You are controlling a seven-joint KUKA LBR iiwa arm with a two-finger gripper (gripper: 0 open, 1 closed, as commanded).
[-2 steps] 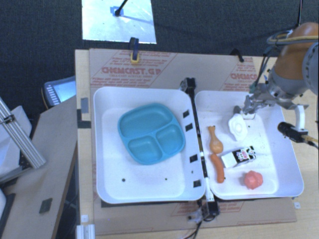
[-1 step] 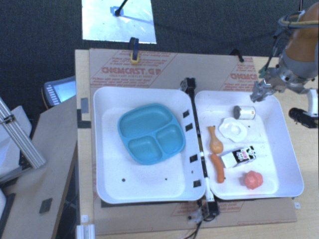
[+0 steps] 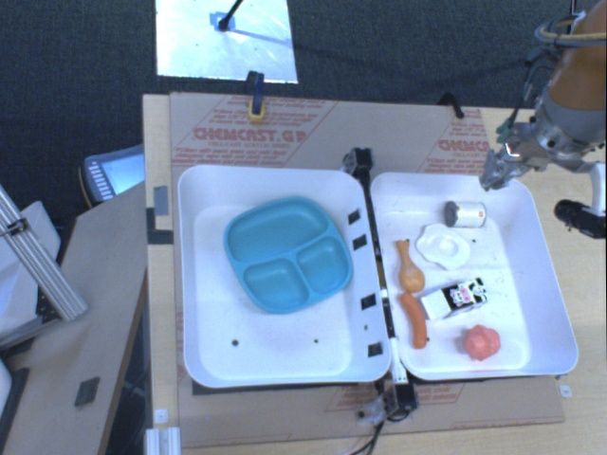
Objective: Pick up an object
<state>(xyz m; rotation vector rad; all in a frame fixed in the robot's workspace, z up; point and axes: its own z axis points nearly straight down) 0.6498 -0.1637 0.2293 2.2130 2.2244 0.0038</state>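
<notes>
Six objects lie below-left of the claw [image 3: 497, 176]; its grip state unclear

Right bin [image 3: 531, 254] holds small can [image 3: 466, 215], fried egg [image 3: 444, 246], squash [image 3: 409, 267], sausage [image 3: 415, 319], milk carton [image 3: 454, 298], pink strawberry [image 3: 482, 342], all lying flat.

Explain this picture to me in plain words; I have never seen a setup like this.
One camera looks down at a slant on a bench with two shallow white bins side by side. The grey machine with the orange band at the right is a robot arm; its end effector hangs over the far rim of the right bin, with nothing between its fingers that I can see. The left bin holds a blue divided plate. The right bin holds small toys: a grey cylinder, a white fried egg, an orange pear-shaped piece, an orange sausage, a small black-and-white carton and a pink lump.
</notes>
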